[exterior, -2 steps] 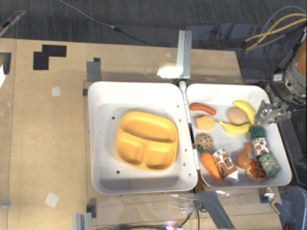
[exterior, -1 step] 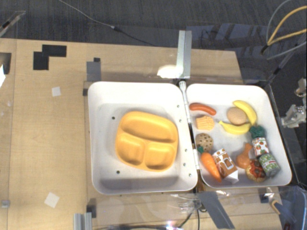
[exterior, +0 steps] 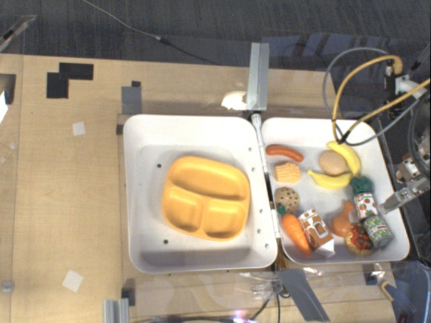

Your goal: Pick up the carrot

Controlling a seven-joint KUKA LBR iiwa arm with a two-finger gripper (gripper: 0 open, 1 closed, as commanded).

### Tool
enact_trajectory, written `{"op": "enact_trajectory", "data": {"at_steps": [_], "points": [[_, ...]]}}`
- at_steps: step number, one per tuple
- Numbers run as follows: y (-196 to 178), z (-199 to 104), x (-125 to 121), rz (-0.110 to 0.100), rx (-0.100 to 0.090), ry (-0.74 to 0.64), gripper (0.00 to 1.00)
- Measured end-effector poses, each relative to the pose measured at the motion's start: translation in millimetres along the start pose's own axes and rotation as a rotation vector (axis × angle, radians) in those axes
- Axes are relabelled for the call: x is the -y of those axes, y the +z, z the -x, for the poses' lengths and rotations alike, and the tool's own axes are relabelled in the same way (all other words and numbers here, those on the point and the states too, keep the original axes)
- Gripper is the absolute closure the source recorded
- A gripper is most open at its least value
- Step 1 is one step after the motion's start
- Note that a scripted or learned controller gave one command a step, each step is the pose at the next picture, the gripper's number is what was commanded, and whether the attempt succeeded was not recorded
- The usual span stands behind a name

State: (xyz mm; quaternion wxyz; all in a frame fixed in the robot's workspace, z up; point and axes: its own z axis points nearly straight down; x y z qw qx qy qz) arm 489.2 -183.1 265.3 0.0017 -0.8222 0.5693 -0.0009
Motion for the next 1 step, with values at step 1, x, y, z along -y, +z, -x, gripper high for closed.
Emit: {"op": "enact_trajectory", "data": {"at_steps": [1], "points": [[131.9,-4.5,13.0,0.005,0.006,-0.159,1.0]]}}
